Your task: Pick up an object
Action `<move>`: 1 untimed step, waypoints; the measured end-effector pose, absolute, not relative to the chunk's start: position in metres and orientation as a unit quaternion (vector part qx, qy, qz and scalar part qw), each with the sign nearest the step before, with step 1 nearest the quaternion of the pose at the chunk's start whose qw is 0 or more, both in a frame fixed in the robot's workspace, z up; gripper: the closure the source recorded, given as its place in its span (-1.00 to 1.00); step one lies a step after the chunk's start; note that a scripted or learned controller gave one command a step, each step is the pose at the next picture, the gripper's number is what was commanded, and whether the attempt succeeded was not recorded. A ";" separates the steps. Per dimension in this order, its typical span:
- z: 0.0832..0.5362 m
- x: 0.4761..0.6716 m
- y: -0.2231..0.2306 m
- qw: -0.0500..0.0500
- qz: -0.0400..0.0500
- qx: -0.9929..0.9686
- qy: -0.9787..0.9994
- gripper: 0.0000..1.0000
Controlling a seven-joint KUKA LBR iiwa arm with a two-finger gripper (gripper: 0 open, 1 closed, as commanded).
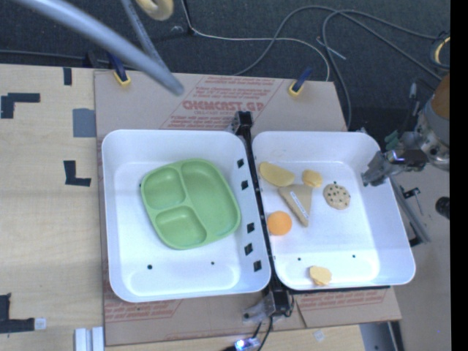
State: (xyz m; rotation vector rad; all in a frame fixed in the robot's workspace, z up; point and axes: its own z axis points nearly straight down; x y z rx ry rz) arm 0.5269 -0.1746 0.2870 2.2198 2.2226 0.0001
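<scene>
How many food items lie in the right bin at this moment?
5: a yellow piece at upper left, a small yellow piece beside it, a cookie, a tan wedge at centre, an orange ball. Plus a sixth yellow piece near the front edge: 6.

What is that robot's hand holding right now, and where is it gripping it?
Nothing that can be seen. The hand sits at the right bin's right rim, apart from the cookie and the other food pieces lying loose in that bin.
</scene>
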 end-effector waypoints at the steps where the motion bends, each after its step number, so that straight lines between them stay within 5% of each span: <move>1: 0.267 0.519 -0.130 -0.001 -0.001 0.706 0.708 1.00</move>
